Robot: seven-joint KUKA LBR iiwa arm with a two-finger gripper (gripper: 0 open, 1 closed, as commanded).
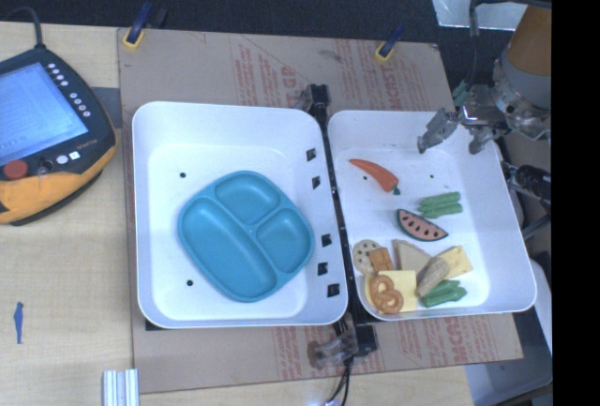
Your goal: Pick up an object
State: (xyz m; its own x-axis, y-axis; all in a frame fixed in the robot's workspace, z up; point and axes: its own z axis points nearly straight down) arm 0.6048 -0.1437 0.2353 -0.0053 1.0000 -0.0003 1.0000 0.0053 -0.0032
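The right bin (487,172) holds toy foods: a red chili pepper (375,173), a green bean pod (440,204), a watermelon slice (420,225), and a cluster at the near end with a lotus slice (364,252), pretzel (384,292), cheese pieces (457,261) and another green piece (443,294). My gripper (457,134) hovers over the far right part of this bin, open, with nothing between its fingers. It is above and to the right of the chili pepper.
The left bin (159,151) holds a blue divided plate (246,233). A teach pendant (47,137) lies at the bench's left edge. Clamps (137,27) pin the cardboard base at the back. Cables hang near the arm at top right.
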